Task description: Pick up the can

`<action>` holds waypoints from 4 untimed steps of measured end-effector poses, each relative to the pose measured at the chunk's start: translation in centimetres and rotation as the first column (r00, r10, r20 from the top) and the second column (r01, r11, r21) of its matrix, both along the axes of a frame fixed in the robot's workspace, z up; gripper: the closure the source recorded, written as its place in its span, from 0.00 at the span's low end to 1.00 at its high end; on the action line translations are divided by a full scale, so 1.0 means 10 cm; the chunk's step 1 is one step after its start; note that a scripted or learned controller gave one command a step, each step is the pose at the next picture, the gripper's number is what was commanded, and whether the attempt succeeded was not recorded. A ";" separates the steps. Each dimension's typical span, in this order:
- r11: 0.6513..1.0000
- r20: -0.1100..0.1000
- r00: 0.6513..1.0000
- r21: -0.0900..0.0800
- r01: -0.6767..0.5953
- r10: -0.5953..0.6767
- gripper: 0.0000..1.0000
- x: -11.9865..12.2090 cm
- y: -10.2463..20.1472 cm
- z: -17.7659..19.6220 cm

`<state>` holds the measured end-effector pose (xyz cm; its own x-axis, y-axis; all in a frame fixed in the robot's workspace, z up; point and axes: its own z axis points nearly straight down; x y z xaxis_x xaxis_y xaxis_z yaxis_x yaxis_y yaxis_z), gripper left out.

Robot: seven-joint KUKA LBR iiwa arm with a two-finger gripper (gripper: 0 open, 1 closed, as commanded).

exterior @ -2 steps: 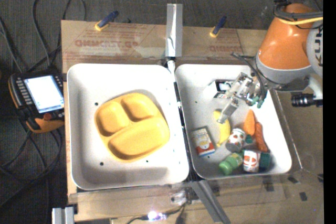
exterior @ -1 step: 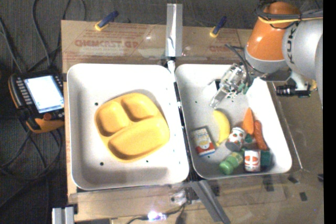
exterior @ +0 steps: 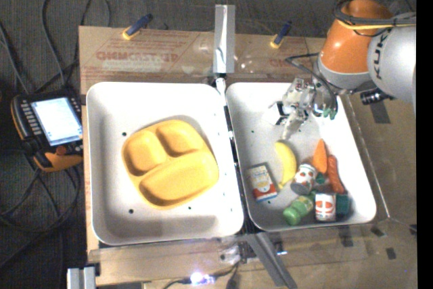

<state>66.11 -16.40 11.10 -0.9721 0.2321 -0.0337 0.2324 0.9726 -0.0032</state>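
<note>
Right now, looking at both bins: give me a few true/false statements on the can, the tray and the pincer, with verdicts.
1. The can sits in the right bin, near its front edge. True.
2. The yellow divided tray lies in the right bin. False: it lies in the left bin.
3. The pincer hovers over the back part of the right bin, apart from the can. True.
4. The banana lies in the left bin. False: it lies in the right bin, just below the pincer in the view.
5. The can is clamped in the pincer. False: it rests in the bin, beside a green bottle.
</note>
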 end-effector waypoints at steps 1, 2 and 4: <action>0.998 -0.020 0.998 0.014 0.064 -0.064 0.00 0.04 -0.42 0.06; 0.983 -0.015 0.983 0.013 0.182 -0.182 0.00 0.06 -0.36 0.00; 0.964 0.018 0.964 -0.001 0.264 -0.264 0.00 -0.04 -0.18 0.00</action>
